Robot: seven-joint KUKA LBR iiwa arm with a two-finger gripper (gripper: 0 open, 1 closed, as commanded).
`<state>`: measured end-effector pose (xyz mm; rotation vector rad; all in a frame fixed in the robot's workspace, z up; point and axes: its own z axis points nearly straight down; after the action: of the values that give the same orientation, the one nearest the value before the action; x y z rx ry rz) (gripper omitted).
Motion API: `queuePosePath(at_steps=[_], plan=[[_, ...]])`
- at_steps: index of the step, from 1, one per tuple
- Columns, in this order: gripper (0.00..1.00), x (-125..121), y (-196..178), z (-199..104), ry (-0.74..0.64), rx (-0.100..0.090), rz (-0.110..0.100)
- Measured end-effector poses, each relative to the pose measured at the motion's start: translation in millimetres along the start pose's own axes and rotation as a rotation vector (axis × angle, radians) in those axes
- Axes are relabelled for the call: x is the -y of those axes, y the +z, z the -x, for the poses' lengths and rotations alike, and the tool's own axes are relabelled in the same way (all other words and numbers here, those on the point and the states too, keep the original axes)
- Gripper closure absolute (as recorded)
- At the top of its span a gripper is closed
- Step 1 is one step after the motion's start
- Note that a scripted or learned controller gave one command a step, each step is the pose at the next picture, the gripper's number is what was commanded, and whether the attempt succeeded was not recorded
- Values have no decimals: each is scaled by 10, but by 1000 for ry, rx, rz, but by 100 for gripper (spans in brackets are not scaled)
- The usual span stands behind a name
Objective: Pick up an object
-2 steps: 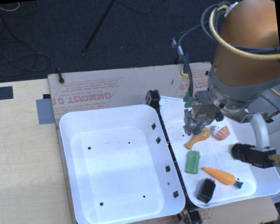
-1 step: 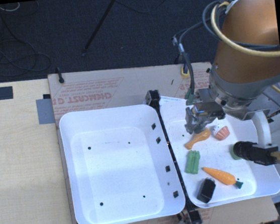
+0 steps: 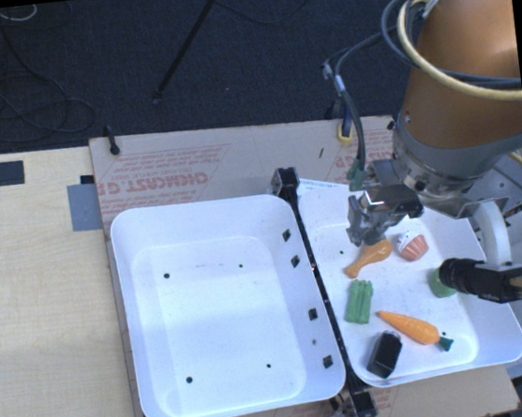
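In the right bin, nearest, lies a black block. Just beyond it the carrot runs lengthwise from upper left to lower right, its green top at the lower right. Left of the carrot is a green piece; farther back, an orange drumstick and a pink cupcake. The gripper hangs over the drumstick; whether its jaws are released or clenched I cannot tell. Cardboard behind the bins bears mirrored red print, unreadable.

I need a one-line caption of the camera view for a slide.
KUKA arm's gripper low in the right bin, above an orange squash toy, near a carrot, green block and black object.
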<state>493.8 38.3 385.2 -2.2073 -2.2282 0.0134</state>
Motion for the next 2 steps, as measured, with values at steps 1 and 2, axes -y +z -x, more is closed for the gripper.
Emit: queuePosePath(at_steps=[1, 2], plan=[[100, -1, -92, -6, -8, 1, -3], [100, 182, -406, -432, 5, -3, 11]])
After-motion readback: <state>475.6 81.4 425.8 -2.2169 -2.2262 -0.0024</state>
